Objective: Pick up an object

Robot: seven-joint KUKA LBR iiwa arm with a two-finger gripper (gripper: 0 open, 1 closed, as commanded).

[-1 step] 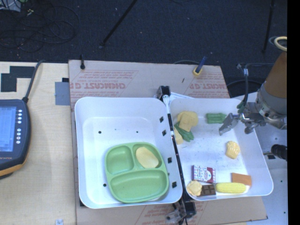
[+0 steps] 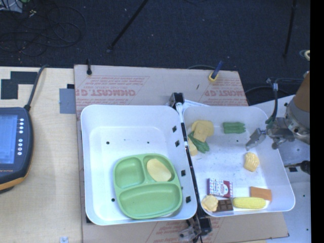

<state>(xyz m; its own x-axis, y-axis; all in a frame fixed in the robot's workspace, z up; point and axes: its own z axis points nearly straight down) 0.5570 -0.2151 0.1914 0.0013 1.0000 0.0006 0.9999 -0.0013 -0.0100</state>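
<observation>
The right bin (image 2: pixel 283 186) carries the loose things to be picked. Nearest the hand is a small yellow lumpy piece (image 2: pixel 251 161), lying on the bin floor just at 7 o'clock of the fingertips and apart from them. At 12 o'clock of that piece, well apart, lies a green pepper-like piece (image 2: pixel 233 128). Toward 10 o'clock sits a larger yellow piece (image 2: pixel 203 130), with a green leafy piece (image 2: pixel 199 144) touching its lower edge near the divider. Along the bin's 6 o'clock wall lie an ear of corn (image 2: pixel 249 203), an orange block (image 2: pixel 260 192) just above its right end, a small red-and-white carton (image 2: pixel 219 187), a dark brown piece (image 2: pixel 226 205) and a pale yellow round piece (image 2: pixel 210 203) at the carton's foot.

The hand (image 2: pixel 263 136) reaches in over the bin's 3 o'clock rim, its two fingers spread apart with nothing between them, one fingertip (image 2: pixel 251 142) pointing toward the bin's middle.

The left bin (image 2: pixel 96 135) holds a green divided plate (image 2: pixel 147 186) at its 5 o'clock part, with a yellow oval piece (image 2: pixel 159 170) in the plate's upper right compartment.

Both bins rest on a cardboard sheet (image 2: pixel 131 87) on the worktop (image 2: pixel 50 201). A control pendant with a lit screen (image 2: pixel 12 143) sits at 9 o'clock.
</observation>
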